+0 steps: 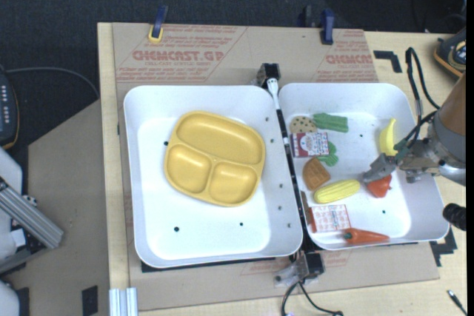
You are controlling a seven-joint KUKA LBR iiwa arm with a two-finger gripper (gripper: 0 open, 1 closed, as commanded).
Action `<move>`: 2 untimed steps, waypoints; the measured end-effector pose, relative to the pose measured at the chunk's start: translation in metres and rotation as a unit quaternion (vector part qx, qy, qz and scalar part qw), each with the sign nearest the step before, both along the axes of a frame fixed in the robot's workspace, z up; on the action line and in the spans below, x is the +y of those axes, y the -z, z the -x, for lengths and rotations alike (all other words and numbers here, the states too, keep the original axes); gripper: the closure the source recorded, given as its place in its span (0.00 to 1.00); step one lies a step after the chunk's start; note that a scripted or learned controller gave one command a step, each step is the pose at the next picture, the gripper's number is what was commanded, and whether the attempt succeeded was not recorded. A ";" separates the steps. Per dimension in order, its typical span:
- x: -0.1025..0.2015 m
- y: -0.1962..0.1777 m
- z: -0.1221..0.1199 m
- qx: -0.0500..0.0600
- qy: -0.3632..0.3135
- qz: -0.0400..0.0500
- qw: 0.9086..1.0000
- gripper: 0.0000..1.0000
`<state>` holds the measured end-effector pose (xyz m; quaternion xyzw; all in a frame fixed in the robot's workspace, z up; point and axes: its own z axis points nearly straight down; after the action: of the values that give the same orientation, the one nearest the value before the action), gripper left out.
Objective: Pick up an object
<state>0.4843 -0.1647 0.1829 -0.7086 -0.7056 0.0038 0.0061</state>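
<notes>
Jaws: can't tell their state; gripper [379, 172] sits low in right bin [355, 101], just beside a red item [379, 188] and corn cob [337, 191]. Same bin: banana [388, 135], green piece [330, 122], cookie [301, 124], brown piece [316, 173], carrot [364, 237], two red-white packets [310, 143] with unreadable print. Left bin [148, 218] holds yellow divided plate [213, 157]. Cardboard [185, 52] underneath reads "CHEMCAST GP".

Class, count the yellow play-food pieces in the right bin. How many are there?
2. A banana lies near the bin's right wall, by the gripper. A corn cob lies mid-bin, left of the gripper. The arm may hide more.
</notes>
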 end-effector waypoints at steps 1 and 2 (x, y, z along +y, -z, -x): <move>0.000 -0.006 -0.003 -0.007 -0.002 0.002 1.000 0.00; -0.003 0.039 -0.009 -0.004 -0.002 0.000 1.000 0.00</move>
<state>0.4931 -0.1678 0.1434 -0.7073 -0.7069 0.0011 0.0030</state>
